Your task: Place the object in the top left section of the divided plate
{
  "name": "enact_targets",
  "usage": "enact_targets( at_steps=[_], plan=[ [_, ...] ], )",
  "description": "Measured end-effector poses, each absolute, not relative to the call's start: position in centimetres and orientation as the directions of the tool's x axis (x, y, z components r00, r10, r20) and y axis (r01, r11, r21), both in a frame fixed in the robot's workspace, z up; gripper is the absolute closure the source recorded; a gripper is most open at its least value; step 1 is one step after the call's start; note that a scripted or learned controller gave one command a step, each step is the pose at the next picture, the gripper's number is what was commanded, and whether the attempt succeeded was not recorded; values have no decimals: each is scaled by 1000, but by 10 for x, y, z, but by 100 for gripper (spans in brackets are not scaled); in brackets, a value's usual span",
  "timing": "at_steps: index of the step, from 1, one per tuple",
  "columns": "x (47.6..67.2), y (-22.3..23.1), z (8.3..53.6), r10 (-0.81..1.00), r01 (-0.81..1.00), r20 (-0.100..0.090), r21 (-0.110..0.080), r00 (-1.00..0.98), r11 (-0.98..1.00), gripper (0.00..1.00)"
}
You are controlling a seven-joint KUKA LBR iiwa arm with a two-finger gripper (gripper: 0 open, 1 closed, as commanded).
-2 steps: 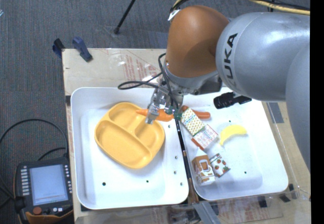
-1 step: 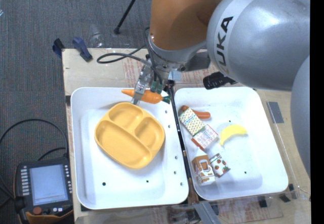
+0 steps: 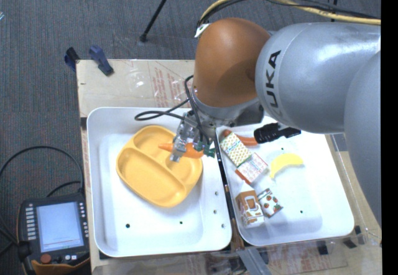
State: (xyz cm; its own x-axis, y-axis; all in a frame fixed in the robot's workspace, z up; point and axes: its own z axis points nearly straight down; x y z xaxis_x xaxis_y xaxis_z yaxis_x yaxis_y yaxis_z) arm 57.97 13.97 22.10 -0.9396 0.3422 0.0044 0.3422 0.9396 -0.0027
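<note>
The grey two-finger end effector (image 3: 180, 150), closed on a slim orange carrot-like object (image 3: 186, 152), hangs above the yellow divided plastic plate (image 3: 149, 177); released here, it could straddle the ridge beneath or land in the wrong section.

Around the divided plate (image 3: 158, 168) I find bare left-bin floor in front and to its left; the arm (image 3: 249, 68) overhangs its far right edge.

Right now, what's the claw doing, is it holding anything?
Claw: over the yellow divided plate, shut on an orange carrot-like object.
</note>
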Motion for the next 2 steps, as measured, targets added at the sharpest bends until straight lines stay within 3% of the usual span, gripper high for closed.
enact_targets(
  at_steps=[1, 2],
  plan=[
    [621, 164, 231, 201, 201, 2, 0, -979, 979, 100],
    [621, 164, 232, 202, 202, 2, 0, -979, 979, 0]
  ],
)
